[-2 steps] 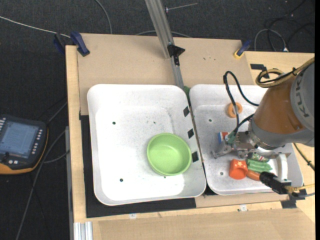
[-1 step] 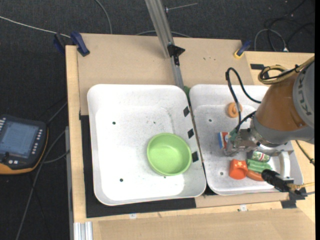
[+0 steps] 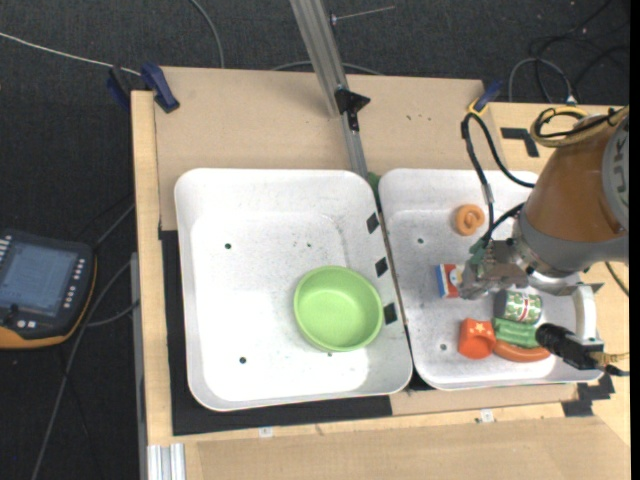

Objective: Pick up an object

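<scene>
Tool [image 3: 478, 276] low in right bin [image 3: 425, 353], beside carton [image 3: 449, 280]; grip state impossible to tell. Probably light, stiff, boxy; best pinched across flat sides. Can [image 3: 520, 308] likely slippery.

The grey arm [image 3: 585, 203] reaches in from the right, its tool [image 3: 478, 273] lowered.
</scene>
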